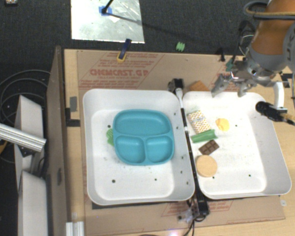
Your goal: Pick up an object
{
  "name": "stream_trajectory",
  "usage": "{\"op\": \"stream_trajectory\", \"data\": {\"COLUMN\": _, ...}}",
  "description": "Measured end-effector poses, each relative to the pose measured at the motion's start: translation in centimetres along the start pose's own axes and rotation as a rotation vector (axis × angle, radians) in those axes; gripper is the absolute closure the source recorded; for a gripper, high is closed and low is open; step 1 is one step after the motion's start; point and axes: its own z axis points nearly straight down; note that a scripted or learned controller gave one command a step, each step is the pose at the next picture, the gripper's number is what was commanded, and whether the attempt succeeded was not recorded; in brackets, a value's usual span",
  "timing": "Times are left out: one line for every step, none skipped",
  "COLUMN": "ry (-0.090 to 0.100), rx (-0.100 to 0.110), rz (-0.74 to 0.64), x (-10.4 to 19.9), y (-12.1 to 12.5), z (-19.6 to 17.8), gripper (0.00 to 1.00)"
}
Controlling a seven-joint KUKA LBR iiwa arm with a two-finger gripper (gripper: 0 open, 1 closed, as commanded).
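- Smooth blue divided tray (142, 136) fills the left bin (96, 181).
- Round tan cookie (206, 166), patterned packet (198, 121) lie near the right bin (270, 176)'s left edge.
- Gripper (232, 88) hangs spread, holding nothing, over the far rim, apart from them.

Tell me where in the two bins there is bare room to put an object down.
The right bin has bare floor right of the yellow piece and the round cookie. Its left side is crowded: patterned packet, green stick, brown square. In the left bin, the blue tray leaves only narrow margins.
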Motion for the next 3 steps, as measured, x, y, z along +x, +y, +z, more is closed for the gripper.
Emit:
{"op": "stream_trajectory", "data": {"ry": 0.003, "rx": 0.012, "rz": 0.003, "x": 0.7, "y": -4.6, "z": 10.3, "gripper": 0.00}}
{"op": "stream_trajectory", "data": {"ry": 0.006, "rx": -0.010, "rz": 0.004, "x": -0.4, "y": -6.3, "z": 14.4, "gripper": 0.00}}
{"op": "stream_trajectory", "data": {"ry": -0.002, "rx": -0.005, "rz": 0.004, "x": -4.6, "y": -6.9, "z": 14.2, "gripper": 0.00}}
